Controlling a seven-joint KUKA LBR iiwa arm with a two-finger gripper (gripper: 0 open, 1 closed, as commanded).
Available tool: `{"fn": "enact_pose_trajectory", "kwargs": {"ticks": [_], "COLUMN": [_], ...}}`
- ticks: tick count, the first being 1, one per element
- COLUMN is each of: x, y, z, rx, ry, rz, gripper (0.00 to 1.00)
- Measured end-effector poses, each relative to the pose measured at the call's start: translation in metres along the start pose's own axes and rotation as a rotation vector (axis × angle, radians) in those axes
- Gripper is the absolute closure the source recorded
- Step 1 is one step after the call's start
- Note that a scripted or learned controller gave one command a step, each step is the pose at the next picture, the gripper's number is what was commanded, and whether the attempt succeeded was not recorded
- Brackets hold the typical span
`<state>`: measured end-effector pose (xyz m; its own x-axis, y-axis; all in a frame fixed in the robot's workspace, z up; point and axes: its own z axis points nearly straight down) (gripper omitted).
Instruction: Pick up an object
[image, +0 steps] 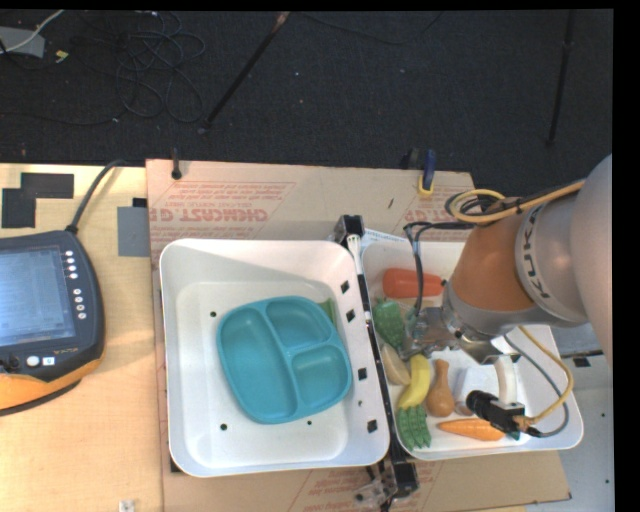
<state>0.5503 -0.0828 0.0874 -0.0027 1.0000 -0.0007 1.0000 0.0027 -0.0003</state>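
Observation:
My gripper (428, 338) reaches down into the right bin (560, 435), over its middle, and the grey and orange wrist covers most of it. Just left of the gripper lies a green leafy toy (388, 322). A red-orange piece (408, 283) rests at the bin's far end. In front of the gripper lie a yellow banana (417, 382), a brown drumstick (440, 390) and a beige piece (395, 367). An orange carrot (470, 430) and another green piece (415, 427) sit by the near wall. Whether anything sits between the jaws is hidden.
The left bin (190, 300) holds a teal divided plate (283, 356). A black divider (362, 330) separates the two bins. A tablet-like pendant (45, 300) lies on the bench at far left. Cardboard (250, 200) lies under the bins.

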Motion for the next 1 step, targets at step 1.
{"fn": "enact_pose_trajectory", "kwargs": {"ticks": [1], "x": [0.0837], "y": [-0.0117], "z": [-0.1038], "rx": [-0.002], "ry": [0.004], "rz": [-0.006], "gripper": [1.00]}}
